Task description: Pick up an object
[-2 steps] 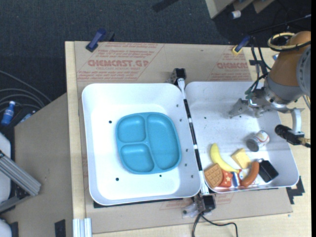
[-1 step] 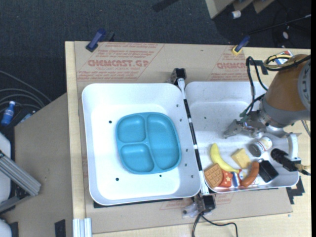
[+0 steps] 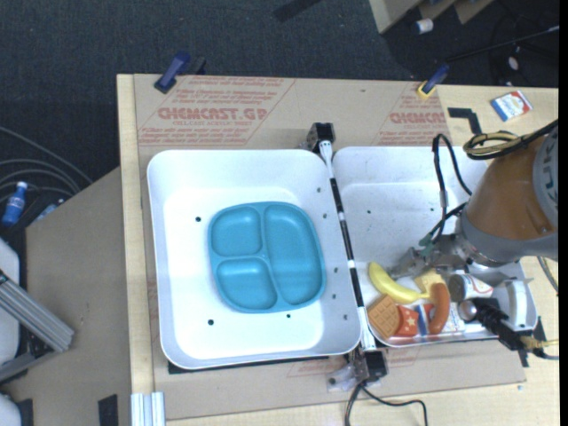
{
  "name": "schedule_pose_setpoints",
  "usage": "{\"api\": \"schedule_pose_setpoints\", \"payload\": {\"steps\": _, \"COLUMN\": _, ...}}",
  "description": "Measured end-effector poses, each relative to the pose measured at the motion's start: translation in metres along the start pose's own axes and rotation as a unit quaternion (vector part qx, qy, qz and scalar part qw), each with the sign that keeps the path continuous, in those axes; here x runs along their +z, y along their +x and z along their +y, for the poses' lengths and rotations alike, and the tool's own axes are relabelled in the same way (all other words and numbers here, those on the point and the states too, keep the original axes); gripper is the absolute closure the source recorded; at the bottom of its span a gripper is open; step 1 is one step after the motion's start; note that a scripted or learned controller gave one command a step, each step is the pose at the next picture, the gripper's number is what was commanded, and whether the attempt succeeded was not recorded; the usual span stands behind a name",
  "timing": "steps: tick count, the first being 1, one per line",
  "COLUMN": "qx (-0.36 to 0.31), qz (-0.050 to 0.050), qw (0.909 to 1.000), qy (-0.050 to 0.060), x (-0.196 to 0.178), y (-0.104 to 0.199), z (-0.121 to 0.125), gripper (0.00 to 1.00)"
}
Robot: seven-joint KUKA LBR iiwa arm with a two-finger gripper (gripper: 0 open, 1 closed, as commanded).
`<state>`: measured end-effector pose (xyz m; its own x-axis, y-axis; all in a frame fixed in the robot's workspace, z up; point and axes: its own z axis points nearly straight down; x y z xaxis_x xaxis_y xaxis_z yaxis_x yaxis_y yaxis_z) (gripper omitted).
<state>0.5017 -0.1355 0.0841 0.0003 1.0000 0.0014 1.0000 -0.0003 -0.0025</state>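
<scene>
Two white bins (image 3: 177, 238) side by side; hand (image 3: 435, 273), grip unreadable, above a curved yellow banana (image 3: 390, 282).

Blue plate (image 3: 266, 256) in left bin (image 3: 177, 176); hand (image 3: 437, 275) over banana (image 3: 391, 282).

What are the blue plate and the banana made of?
The plate looks like moulded plastic: one even turquoise colour, soft sheen, rounded dividers forming three sections. The banana is probably toy plastic too, given its flat, uniform yellow with a smooth surface, though the view is too small to be sure.
</scene>
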Motion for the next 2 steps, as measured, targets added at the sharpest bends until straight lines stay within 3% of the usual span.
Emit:
{"api": "schedule_pose_setpoints", "payload": {"steps": 1, "qx": 0.001, "qz": 0.000, "qw": 1.0000, "qy": -0.002, "x": -0.010, "y": 0.000, "z": 0.001, "gripper": 1.00}}
{"api": "schedule_pose_setpoints", "payload": {"steps": 2, "qx": -0.001, "qz": 0.000, "qw": 1.0000, "qy": -0.002, "x": -0.101, "y": 0.050, "z": 0.050, "gripper": 1.00}}
